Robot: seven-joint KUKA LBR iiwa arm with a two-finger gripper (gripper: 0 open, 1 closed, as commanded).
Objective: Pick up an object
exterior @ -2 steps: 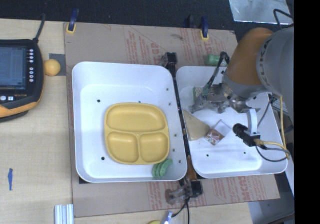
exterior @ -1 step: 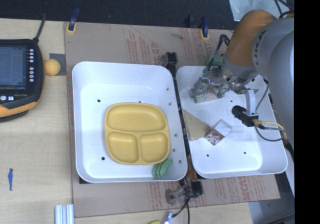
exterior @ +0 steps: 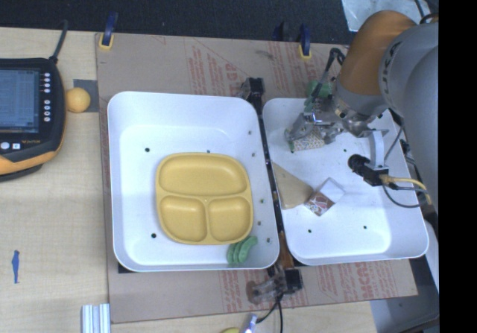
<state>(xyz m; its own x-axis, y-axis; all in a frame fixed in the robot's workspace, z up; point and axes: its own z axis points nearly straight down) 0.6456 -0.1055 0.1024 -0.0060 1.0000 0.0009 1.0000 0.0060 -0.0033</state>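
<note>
The gripper (exterior: 307,127), grip unreadable, hangs over the right bin (exterior: 373,238) on a cardboard-covered bench (exterior: 186,63).

We are seeing a black-and-orange pendant (exterior: 26,117) lying on the worktop (exterior: 52,249) left of the left bin (exterior: 127,175), a yellow ball (exterior: 77,100) sitting between them, and blue clamps (exterior: 109,30) gripping the cardboard sheet (exterior: 194,63) behind that bin.
</note>
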